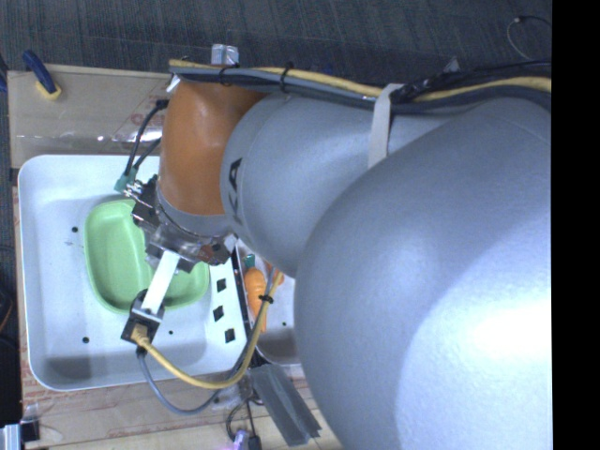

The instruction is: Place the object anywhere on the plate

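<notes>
A light green plate point(112, 251) lies in the left white bin point(47, 251), towards its right side. My gripper point(186, 244) hangs over the plate's right edge, below the orange wrist band, and the wrist hides most of it. A small orange object point(255, 291) peeks out beside the arm, just right of the wall between the bins. I cannot tell whether it rests in the right bin or is held. The plate's visible part is bare.
The grey arm covers the right bin and most of the right half of the view. A blue and yellow tool point(39, 73) lies on the wooden bench at the far left. A grey bar point(286, 403) sits at the bench's front edge.
</notes>
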You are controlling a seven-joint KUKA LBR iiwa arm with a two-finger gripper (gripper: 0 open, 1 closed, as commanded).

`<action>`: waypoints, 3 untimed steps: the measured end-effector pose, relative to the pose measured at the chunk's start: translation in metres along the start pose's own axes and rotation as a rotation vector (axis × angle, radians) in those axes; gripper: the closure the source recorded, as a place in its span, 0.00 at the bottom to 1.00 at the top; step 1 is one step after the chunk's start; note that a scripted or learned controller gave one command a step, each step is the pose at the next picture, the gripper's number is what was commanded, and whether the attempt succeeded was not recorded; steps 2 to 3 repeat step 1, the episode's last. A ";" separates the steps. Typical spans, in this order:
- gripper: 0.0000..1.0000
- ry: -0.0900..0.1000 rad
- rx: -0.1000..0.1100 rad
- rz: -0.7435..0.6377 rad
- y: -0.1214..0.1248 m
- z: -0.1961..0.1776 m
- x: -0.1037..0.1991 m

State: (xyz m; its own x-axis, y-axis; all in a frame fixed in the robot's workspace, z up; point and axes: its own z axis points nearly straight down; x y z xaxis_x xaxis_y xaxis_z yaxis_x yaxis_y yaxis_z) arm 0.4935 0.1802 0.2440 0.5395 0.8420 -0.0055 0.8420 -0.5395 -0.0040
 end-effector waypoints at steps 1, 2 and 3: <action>0.00 0.000 0.000 0.001 0.000 0.000 0.000; 0.00 0.000 0.000 0.001 0.000 0.000 0.000; 0.00 0.000 0.000 0.001 0.000 0.000 0.000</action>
